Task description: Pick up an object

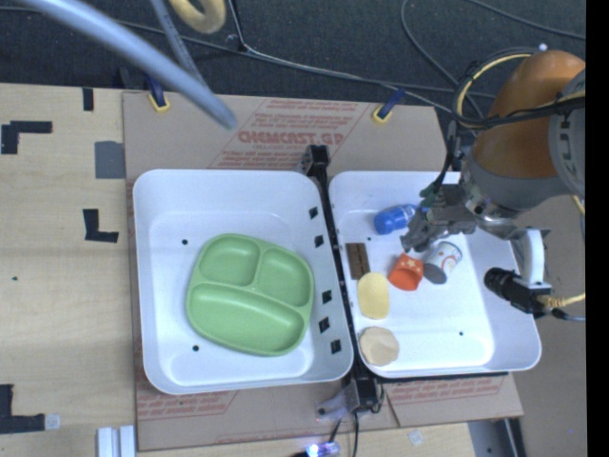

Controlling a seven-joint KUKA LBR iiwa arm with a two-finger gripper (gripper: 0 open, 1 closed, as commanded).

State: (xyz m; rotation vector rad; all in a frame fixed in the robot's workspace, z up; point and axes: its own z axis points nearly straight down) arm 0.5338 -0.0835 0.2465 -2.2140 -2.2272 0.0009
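My gripper (425, 239) hangs low over the right bin (476, 346), coming in from the right. Its dark fingers stand among a cluster of small objects. A blue object (389, 220) lies just left of the fingers. An orange-red object (407, 273) sits right below them. A white and grey cup-like object (442, 259) lies just to the right of the tips. A brown block (358, 259), a yellow object (373, 295) and a tan round object (379, 345) lie along the bin's left side. Nothing shows between the fingers.
The left bin (162, 208) holds a green divided plate (250, 293). A black divider (328, 255) runs between the bins. A black part of the arm's mount (514, 290) juts over the right bin's right edge. Cables run across the dark floor behind the bench.
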